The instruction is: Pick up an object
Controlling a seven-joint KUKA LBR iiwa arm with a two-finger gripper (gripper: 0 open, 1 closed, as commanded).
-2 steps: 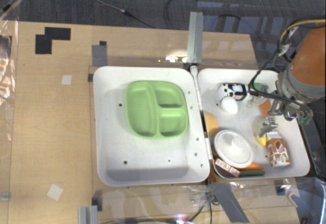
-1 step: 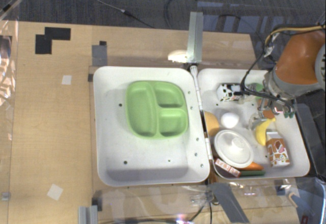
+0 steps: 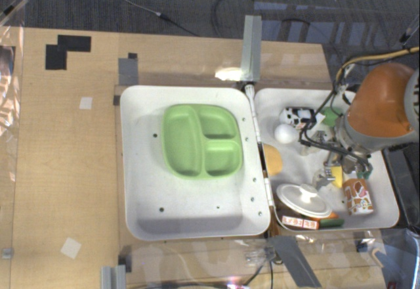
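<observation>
The gripper (image 3: 326,175) is down in the right bin (image 3: 388,214), just above the white lid (image 3: 303,200) and beside the yellow piece (image 3: 335,175); its grip cannot be told, and nothing looks lifted yet.

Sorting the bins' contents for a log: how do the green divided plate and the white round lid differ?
The green divided plate is a rounded square with three compartments; the white round lid is a circle with a knob at its middle. The plate lies in the left bin, the lid in the right bin among other items. The plate looks clearly larger. Both lie flat.
</observation>
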